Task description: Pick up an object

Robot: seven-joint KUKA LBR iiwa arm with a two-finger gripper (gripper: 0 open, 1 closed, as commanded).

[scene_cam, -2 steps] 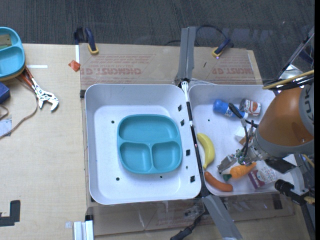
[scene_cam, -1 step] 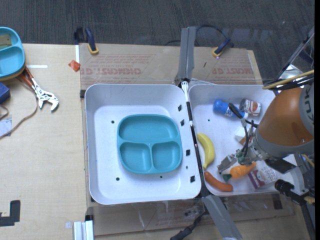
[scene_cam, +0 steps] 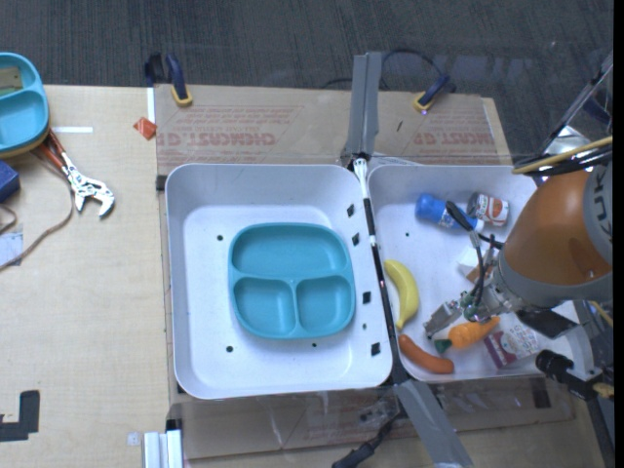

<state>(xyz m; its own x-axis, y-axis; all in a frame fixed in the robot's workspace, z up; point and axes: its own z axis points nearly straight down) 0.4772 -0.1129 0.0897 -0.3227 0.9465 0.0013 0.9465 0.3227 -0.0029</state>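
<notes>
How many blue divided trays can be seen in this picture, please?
2. One divided tray lies in the left bin. A second tray sits at the far left edge of the bench, cut off by the frame.

Blue dish (scene_cam: 19, 102) cut off by left edge; arm (scene_cam: 561, 237) hides right bin's (scene_cam: 419, 261) far side.

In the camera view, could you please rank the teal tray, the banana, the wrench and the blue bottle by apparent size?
1. teal tray, clearly largest.
2. banana and wrench: too alike to rank.
3. blue bottle, smallest.
</notes>
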